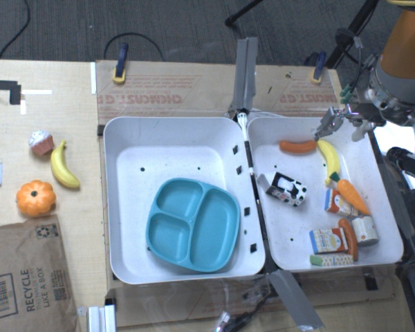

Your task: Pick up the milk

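The milk point(288, 189) is a small carton with black and white cow patches, lying on its side in the left middle of the right bin point(384, 254). My gripper point(344, 125) hangs over the far right corner of that bin, above a yellow banana point(329, 157) and well up and to the right of the milk. Its fingers are spread open with nothing between them.
Around the milk lie a sausage point(297, 146), a carrot point(351, 196), small cartons point(330, 241) and a can point(365, 230). The left bin point(124, 185) holds a blue divided plate point(194, 224). A banana, a pumpkin and a cupcake rest on the bench at left.
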Available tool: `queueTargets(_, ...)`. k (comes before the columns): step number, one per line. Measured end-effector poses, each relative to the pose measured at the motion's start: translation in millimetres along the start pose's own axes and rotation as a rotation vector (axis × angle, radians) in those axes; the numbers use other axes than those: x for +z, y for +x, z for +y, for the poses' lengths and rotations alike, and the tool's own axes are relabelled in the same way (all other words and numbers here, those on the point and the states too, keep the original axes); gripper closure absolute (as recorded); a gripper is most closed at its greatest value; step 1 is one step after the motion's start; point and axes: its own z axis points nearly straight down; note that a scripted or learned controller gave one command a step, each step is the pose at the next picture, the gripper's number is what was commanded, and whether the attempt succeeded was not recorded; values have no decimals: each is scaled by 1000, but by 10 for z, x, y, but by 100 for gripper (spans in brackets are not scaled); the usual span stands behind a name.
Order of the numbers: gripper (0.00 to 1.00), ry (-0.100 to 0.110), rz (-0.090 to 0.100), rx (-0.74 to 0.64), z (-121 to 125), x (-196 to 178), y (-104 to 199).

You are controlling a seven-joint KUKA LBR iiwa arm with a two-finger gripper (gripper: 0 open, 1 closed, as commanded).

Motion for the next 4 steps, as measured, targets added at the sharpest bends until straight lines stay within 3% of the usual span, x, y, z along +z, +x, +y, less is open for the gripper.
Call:
queueTargets(1,0,1,1,-174,-469,1319,197)
queueTargets(2,0,-24,2,-386,-242,1563,35)
queueTargets(3,0,-1,1,-493,-556,1709,276)
queueTargets(4,0,-3,0,-449,-13,1705,232)
